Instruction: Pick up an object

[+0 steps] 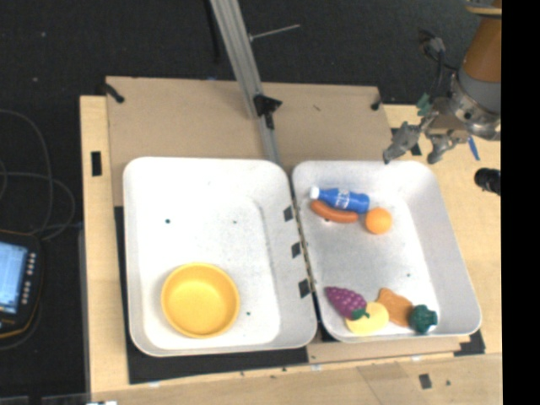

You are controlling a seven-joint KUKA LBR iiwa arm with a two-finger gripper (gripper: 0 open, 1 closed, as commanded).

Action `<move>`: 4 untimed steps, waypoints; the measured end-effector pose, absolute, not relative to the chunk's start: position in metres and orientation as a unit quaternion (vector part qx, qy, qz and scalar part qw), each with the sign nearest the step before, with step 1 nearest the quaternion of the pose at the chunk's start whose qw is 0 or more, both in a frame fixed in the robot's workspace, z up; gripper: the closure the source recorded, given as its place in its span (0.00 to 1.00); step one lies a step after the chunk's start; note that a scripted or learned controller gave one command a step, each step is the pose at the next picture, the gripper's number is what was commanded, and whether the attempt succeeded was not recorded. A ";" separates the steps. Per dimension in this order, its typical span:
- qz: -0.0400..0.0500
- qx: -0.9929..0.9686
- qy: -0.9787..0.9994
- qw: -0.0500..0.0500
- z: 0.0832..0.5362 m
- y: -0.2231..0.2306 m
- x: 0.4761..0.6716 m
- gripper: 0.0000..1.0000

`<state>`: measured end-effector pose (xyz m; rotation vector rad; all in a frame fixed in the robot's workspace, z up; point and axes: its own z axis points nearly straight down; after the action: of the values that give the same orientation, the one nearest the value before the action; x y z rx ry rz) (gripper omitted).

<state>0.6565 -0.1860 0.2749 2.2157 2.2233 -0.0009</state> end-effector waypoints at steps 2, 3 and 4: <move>-0.002 0.705 0.709 -0.001 0.213 -0.183 0.658 0.00; -0.002 0.706 0.708 0.000 0.164 -0.189 0.665 0.00; -0.001 0.707 0.707 0.001 0.113 -0.200 0.670 0.00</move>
<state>0.6696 -0.1999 0.1133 2.2194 2.2200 -0.0034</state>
